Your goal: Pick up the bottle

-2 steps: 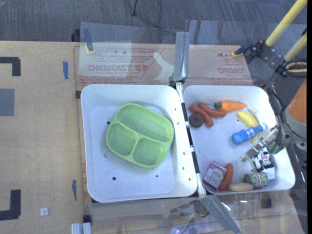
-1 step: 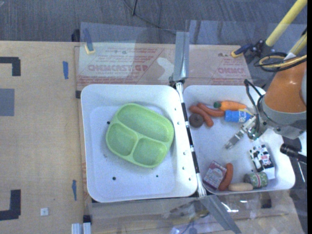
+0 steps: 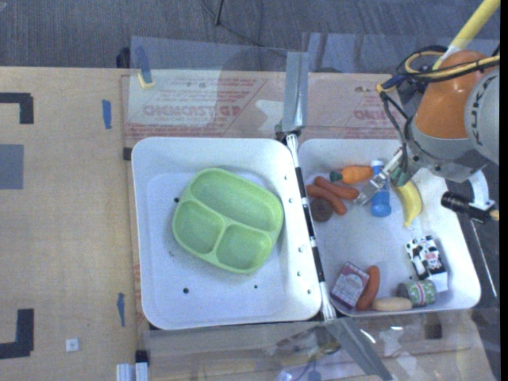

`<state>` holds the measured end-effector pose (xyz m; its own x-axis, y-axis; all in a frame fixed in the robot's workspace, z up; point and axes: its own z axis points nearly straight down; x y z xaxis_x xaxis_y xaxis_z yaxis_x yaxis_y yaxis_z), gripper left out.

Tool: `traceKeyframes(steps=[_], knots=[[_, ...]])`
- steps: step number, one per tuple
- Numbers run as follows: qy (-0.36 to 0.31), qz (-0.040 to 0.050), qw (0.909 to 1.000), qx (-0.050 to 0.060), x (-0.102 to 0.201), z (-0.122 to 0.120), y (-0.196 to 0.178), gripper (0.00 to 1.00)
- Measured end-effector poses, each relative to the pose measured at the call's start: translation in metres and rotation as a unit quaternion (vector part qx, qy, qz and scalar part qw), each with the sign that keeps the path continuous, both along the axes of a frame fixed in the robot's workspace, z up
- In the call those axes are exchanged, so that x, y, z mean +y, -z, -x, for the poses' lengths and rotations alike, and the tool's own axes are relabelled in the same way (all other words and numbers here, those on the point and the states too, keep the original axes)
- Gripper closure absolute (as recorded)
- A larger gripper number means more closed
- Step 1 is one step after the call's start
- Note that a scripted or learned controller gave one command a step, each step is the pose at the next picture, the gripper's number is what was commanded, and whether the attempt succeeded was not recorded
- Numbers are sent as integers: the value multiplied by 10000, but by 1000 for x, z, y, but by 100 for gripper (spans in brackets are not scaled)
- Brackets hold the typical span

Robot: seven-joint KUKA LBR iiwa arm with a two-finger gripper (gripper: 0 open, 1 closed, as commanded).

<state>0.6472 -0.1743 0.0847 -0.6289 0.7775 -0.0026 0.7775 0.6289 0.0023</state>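
**Bottle grasp under way in the right bin**

Camera view: gripper [image 3: 379,182] sits low in the right bin [image 3: 468,292], its metal fingers at the top of the blue bottle [image 3: 382,203]. Whether the jaws are spread or pinching, I cannot tell. The bottle lies just left of the banana [image 3: 410,202], below the carrot [image 3: 356,174]. To do this well, centre the fingers on the bottle's body (not its cap) and keep clear of the banana before lifting straight up. Faint mirrored print on the cardboard [image 3: 198,105] behind the bins is unreadable.
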Motion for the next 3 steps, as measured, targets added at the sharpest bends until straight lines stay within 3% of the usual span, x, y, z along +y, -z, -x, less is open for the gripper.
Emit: traceKeyframes(steps=[1,2,3], knots=[[16,-87,9999,142,-42,-16,1,0],[14,-30,10000,26,-44,-21,-8,100],[251,-1,9997,6,15,-1,-117,100]])
